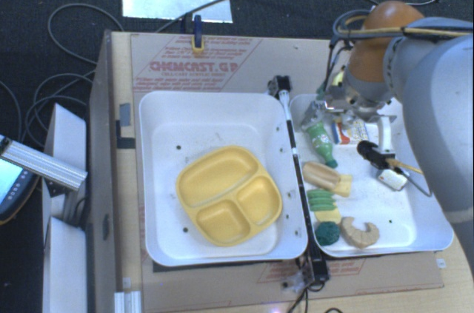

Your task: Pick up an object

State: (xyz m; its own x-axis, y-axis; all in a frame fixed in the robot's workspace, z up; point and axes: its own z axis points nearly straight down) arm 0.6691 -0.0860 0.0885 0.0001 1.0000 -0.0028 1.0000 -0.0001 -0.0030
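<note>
My gripper (335, 110) hangs low over the far left part of the right bin (415, 226), under the grey wrist with its orange band. Just below it and a little to the left lies a green bottle (323, 143), with its cap end toward the gripper. A small red and white thing (348, 131) lies right under the gripper, partly hidden. Whether anything sits in the gripper cannot be made out. Nearer the front lie a tan and yellow piece (328, 178), a green ribbed piece (322, 199), a dark green round thing (326, 232) and a tan curved piece (360, 233).
The left bin (159, 156) holds a yellow divided plate (228, 194). A black rail (295, 156) runs along the joint between the two bins. The arm's grey body covers the right bin's far right corner.
</note>
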